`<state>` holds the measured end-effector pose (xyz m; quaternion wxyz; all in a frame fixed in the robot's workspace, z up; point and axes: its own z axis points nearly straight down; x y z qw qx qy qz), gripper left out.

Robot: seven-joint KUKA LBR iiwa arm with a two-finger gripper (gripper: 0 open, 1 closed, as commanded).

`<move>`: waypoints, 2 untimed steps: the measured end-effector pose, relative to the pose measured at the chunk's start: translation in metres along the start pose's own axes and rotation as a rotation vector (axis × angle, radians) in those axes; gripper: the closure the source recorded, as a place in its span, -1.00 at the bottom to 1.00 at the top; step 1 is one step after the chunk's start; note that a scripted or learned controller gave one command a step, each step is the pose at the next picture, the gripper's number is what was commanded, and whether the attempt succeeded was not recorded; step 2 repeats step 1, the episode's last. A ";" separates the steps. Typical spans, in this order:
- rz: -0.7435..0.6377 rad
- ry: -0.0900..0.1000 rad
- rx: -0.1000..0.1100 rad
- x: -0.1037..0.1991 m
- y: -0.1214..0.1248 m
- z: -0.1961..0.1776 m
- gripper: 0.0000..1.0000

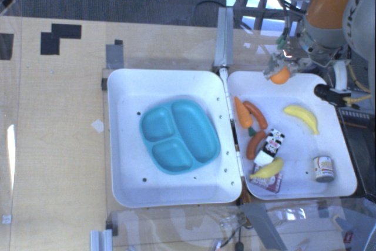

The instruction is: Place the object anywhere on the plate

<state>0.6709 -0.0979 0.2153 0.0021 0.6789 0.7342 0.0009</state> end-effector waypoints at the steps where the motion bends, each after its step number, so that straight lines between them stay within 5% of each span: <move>1: -0.080 0.002 0.002 0.058 -0.036 0.003 1.00; 2: -0.080 0.002 0.002 0.058 -0.036 0.003 1.00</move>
